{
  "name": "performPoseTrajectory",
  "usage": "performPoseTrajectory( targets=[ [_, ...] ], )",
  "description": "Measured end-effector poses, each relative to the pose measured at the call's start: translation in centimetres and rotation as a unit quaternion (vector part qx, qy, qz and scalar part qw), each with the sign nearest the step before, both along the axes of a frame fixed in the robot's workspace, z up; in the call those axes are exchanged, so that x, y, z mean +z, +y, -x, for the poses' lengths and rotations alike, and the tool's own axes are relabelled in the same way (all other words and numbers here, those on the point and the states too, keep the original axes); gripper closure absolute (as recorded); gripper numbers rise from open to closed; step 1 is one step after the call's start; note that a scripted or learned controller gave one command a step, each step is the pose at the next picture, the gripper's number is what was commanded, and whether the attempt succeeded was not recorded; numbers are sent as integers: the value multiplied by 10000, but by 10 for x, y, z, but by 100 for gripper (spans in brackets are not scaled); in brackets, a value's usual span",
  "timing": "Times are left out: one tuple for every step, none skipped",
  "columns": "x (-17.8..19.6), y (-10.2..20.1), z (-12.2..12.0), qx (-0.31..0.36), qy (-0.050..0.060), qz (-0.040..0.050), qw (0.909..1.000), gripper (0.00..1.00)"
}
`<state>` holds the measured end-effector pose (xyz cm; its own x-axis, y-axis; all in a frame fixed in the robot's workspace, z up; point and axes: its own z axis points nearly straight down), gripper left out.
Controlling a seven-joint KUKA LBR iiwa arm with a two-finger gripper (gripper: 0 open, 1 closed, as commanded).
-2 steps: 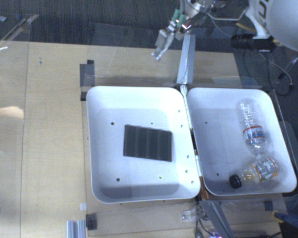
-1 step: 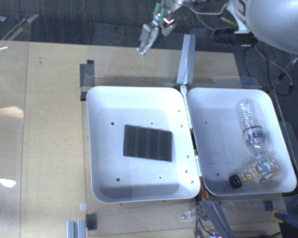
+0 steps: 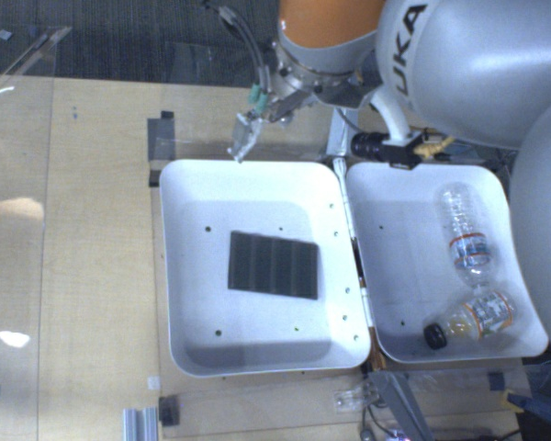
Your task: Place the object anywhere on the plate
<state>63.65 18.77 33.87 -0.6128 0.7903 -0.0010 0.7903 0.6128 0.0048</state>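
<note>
While the tool (image 3: 245,138) hangs above the left bin (image 3: 188,186), bottles (image 3: 466,246) lie well apart.

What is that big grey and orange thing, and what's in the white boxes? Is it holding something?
That big thing is a robot arm. A camera above the bench looks down at it on a slant. At the arm's tip is a gripper, a small claw with two fingers, hanging over the far edge of the left bin. I see nothing between its fingers. In the left bin lies a dark ridged rectangle, probably the plate. In the right bin lie two clear plastic bottles: one without a cap and one with a black cap. The robot should put an object on the plate.
</note>
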Motion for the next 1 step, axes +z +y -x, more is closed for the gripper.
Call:
performPoseTrajectory(
  targets=[
    [22, 28, -25, 360, -21, -3, 9993, 0]
  ],
)
